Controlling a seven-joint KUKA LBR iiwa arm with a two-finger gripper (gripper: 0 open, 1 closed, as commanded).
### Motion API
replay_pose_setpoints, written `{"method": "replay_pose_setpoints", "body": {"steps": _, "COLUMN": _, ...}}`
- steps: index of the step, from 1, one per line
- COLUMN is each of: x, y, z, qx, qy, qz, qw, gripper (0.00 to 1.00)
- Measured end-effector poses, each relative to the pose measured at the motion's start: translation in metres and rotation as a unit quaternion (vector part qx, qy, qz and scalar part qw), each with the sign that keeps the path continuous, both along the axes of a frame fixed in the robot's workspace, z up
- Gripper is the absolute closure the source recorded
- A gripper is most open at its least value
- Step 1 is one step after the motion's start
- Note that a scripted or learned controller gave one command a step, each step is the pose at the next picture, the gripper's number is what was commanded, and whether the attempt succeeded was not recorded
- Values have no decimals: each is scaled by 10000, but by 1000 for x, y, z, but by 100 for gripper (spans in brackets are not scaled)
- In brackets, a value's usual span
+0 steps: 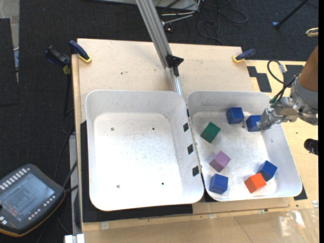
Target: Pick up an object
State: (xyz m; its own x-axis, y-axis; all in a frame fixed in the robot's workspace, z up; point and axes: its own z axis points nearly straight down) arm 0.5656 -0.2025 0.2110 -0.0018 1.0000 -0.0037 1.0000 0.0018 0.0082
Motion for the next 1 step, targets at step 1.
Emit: {"method": "replay_pose_setpoints", "body": {"steps": 1, "x": 1, "y": 0, "z": 5, "qx": 11, "qy": 27, "qz": 2, "qw": 10000, "gripper": 100}}
